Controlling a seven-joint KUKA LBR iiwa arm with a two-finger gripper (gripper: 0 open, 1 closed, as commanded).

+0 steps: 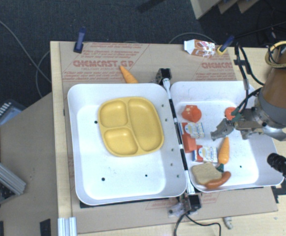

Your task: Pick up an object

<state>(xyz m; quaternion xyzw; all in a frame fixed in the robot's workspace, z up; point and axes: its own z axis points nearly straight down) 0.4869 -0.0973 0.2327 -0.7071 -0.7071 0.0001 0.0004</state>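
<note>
The gripper (pixel 225 130) hangs over the right bin (pixel 246 173), its dark fingers spread and reaching toward the view's left, with nothing between them, so it is released. Just below it lies a toy carrot (pixel 224 150), the nearest thing to the fingertips; its long axis runs almost straight up and down the view, leaning slightly, with the narrow end toward the near rim of the bin and the upper end close under the gripper, though whether they touch cannot be told. Left of the carrot, two small red-and-white packets (pixel 194 131) lie one above the other beside the divider between the bins, the lower packet (pixel 205 154) just beside the carrot. A toy tomato (pixel 192 113) sits above the packets, toward the far side of the bin, and a second red-orange piece (pixel 230 113) shows partly behind the arm's wrist. In the near corner of the bin a slice of toy bread (pixel 203 171) lies flat, with a toy sausage (pixel 217 181) against its near edge, its long axis slanting up to the right. The left bin (pixel 83 146) holds a yellow divided plate (pixel 131 126) with three compartments, set slightly askew. On the tabletop (pixel 64 73) beyond the bins a second toy carrot (pixel 128 74) lies at a slant by the left bin's far rim, and a small carton (pixel 200 47) lies farther right.
</note>
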